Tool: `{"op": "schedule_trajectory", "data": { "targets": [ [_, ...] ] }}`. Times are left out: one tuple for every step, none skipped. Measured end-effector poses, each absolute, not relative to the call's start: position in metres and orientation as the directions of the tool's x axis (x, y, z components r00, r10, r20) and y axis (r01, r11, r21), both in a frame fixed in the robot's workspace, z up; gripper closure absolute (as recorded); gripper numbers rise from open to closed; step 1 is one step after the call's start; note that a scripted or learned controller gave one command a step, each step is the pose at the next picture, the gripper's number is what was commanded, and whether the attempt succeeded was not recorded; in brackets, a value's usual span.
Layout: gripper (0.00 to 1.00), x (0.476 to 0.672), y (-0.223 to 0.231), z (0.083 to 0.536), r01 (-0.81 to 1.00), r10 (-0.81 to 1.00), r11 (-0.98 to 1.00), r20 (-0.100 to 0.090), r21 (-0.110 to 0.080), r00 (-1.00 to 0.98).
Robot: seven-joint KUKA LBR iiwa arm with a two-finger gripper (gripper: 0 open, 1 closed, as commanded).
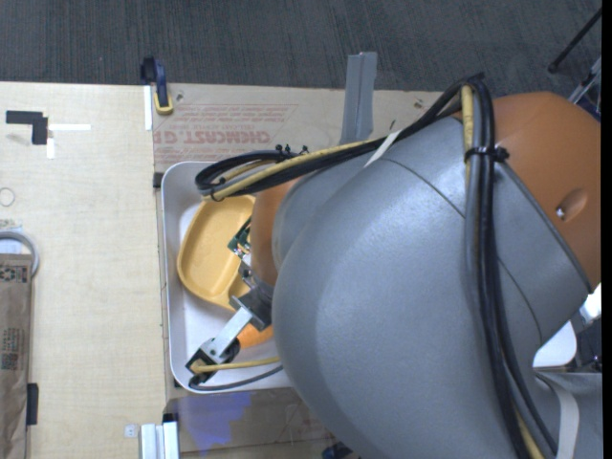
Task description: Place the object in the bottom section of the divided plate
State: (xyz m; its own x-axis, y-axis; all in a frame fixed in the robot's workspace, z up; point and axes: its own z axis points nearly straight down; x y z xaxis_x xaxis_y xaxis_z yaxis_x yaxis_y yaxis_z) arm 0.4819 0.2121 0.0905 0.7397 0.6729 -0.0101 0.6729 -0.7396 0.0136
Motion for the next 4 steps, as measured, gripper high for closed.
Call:
{"op": "schedule_trajectory", "data": {
  "targets": [
    [1.0,0.493,0.225,0.123,0.388,0.388,-0.922,-0.017,0.0,0.922],
    [1.0,0.584,0.222,0.092,0.699,0.699,-0.715,-0.014,0.0,0.715],
    [1.0,0.645,0.226,0.101,0.482,0.482,-0.876,-0.001,0.002,0.876],
    [1.0,0.63,0.214,0.101,0.471,0.471,-0.882,-0.001,0.001,0.882]
  ]
}}
